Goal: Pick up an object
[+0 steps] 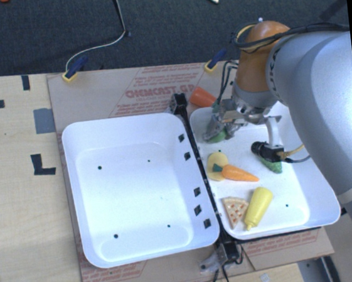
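Smooth, faintly glossy white plastic bins (125, 136), matt brown cardboard sheet (151, 92), glossy plastic toy carrot (238, 173).

A light wooden bench (19, 205) is seen carrying a brown cardboard sheet (151, 92) (printed with red lettering), and on that sheet two shallow white bins are set side by side, touching. The left bin (131, 186) and the right bin (298, 212) are joined along their shared edge by black clips (197, 191). Black tape marks (40, 165) are stuck to the bare bench at the left.
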Controlling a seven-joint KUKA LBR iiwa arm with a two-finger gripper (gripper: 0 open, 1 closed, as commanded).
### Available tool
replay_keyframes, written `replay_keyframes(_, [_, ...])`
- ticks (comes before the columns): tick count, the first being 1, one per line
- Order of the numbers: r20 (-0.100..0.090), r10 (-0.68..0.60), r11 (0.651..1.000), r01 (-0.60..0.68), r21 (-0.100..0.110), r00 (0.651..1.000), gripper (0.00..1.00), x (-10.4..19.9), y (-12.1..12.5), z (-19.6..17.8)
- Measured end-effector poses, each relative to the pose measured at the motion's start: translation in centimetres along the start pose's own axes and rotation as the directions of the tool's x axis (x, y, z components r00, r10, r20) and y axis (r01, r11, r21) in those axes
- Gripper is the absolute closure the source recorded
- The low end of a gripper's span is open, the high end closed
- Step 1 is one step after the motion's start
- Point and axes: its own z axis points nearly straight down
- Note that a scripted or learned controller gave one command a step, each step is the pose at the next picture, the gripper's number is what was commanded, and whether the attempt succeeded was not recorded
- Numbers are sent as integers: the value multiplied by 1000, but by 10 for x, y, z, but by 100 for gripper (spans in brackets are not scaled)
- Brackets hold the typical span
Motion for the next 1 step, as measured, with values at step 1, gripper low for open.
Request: replay_keyframes(1, [-3,-4,1000,4,0,1000,100,89,-82,-95])
